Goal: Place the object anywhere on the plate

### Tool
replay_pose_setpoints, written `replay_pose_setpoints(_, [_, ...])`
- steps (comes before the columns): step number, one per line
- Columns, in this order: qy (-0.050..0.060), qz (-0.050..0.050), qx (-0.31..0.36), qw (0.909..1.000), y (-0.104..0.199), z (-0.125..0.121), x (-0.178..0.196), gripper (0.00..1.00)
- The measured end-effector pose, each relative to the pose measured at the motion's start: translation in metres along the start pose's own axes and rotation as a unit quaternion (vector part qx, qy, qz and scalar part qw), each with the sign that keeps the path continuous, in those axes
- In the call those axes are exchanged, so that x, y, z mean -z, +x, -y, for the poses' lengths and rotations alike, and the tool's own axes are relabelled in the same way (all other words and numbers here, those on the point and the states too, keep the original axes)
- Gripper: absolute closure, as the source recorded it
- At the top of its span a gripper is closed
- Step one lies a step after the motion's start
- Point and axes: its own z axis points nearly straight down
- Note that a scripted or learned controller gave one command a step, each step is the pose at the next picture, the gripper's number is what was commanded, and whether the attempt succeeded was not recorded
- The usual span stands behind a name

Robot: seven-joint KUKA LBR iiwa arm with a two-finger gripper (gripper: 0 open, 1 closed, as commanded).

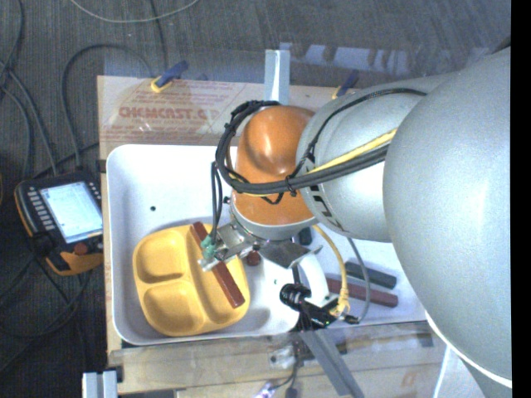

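Note:
A yellow divided plate [166, 280] lies in the front part of the left white bin [149, 181]. A long reddish-brown stick [230, 286] rests aslant across the plate's right side, its upper end poking past the rim near the gripper. My gripper [214, 251] hangs right over the stick's upper half at the plate's right edge, under the orange band [270, 152]. The wrist and cables hide how the gripper meets the stick.
The big grey arm covers most of the right bin, where a dark grey bar [375, 274] and a reddish bar [369, 294] lie. A black cable loop [303, 297] hangs near the bins' divider. A teach pendant [62, 214] sits off the bench at left.

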Motion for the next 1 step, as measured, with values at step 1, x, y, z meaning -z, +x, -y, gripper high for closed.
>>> replay_pose_setpoints(1, [0.000, 0.000, 0.000, 1.0000, -0.0002, -0.0001, 0.0002, 0.00])
